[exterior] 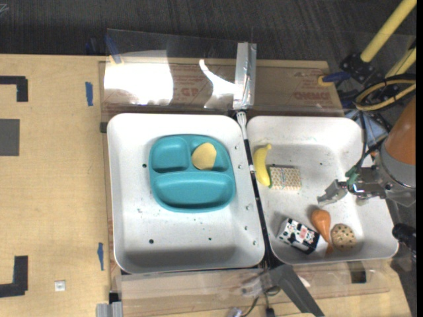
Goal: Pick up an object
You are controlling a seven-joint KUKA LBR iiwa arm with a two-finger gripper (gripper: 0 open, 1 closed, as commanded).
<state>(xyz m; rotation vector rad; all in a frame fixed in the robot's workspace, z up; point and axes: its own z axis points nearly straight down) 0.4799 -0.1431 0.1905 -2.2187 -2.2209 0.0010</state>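
The right bin point(344, 134) holds a yellow banana point(262, 165) against its left wall, a speckled sponge point(285, 177) beside it, an orange carrot point(322, 222), a round brown cookie point(342, 235) and a black-and-white carton point(298, 235) near the front. My gripper point(332, 193) hangs over the right side of this bin, just above and right of the carrot, pointing left. Nothing shows between its fingers. The arm with its orange band point(404, 140) enters from the right.
The left bin point(125, 177) carries a teal divided plate point(192, 172) with a yellow lemon-like piece point(204, 155) in its upper right compartment. A clear plastic sheet point(178, 78) and a metal bar point(244, 74) stand behind the bins. Cables lie at the upper right.
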